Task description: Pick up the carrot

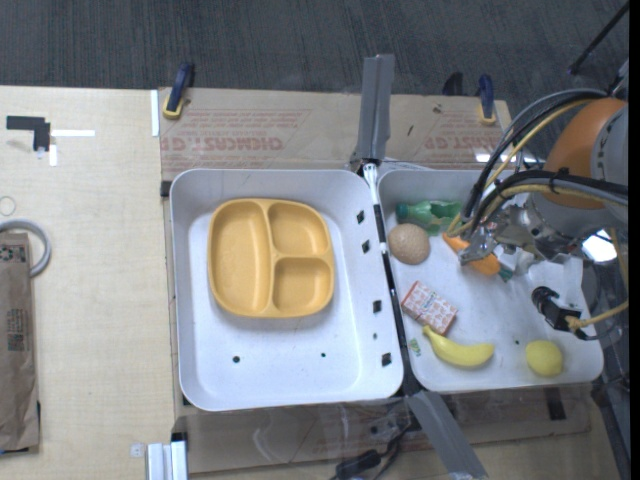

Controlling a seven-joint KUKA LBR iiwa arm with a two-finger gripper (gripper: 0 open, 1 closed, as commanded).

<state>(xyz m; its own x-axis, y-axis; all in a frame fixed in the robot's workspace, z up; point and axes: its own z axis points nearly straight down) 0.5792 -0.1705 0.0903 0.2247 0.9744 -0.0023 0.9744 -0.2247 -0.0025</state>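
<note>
Within the right bin (500,363), the end effector (487,251) sits over the carrot (478,258); whether it grips cannot be told.

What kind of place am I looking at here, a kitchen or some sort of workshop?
Probably a robotics lab bench, not a kitchen. A cabled robot arm reaches over two white bins, clamps pin cardboard behind them, and the banana and lemon look like toys.
</note>
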